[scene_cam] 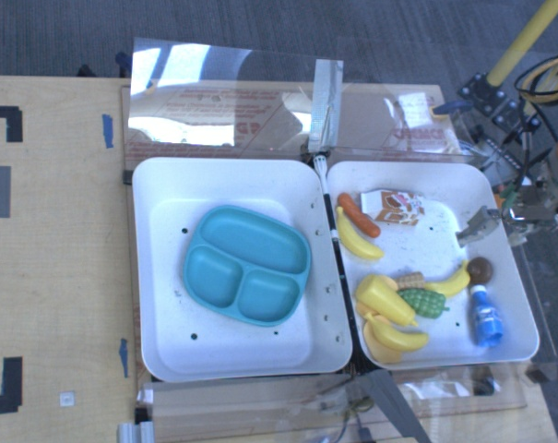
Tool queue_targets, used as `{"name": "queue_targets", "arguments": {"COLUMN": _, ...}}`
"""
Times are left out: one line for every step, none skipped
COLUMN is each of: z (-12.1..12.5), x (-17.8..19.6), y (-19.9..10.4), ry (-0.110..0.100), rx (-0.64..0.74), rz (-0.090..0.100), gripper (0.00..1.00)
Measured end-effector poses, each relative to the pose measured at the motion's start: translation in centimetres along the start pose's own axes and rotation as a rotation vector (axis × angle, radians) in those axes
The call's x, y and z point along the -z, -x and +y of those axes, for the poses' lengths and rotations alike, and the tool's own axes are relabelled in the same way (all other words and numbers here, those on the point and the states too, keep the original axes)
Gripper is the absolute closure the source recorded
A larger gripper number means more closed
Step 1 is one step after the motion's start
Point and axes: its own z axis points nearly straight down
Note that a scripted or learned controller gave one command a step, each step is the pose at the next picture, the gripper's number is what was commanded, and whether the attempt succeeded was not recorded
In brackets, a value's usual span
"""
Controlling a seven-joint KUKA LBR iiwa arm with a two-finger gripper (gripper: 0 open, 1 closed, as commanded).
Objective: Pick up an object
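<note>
My left bin (pixel 159 247) holds a divided tray (pixel 246 264). My right bin (pixel 514 275) holds toy food, with a small bottle (pixel 486 317) at its right.

My gripper (pixel 472 229) hangs at the right side, its grey fingers (pixel 477 222) pointing left and slightly down. My wrist sits behind it at the right edge, dark and cluttered with cabling. I cannot tell how wide the fingers stand; nothing shows between them.

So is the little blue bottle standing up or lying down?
Lying down. The blue bottle rests on its side on the right bin's floor, white cap toward the brown ball.
</note>
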Motion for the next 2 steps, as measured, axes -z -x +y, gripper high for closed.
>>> {"name": "queue_targets", "arguments": {"z": 1.0, "x": -1.1, "y": 1.0, "ry": 0.003, "rx": -0.116, "rz": -0.002, "gripper": 0.0}}
{"name": "queue_targets", "arguments": {"z": -2.8, "x": -10.2, "y": 1.0, "ry": 0.0, "rx": -0.182, "rz": 0.007, "gripper": 0.0}}
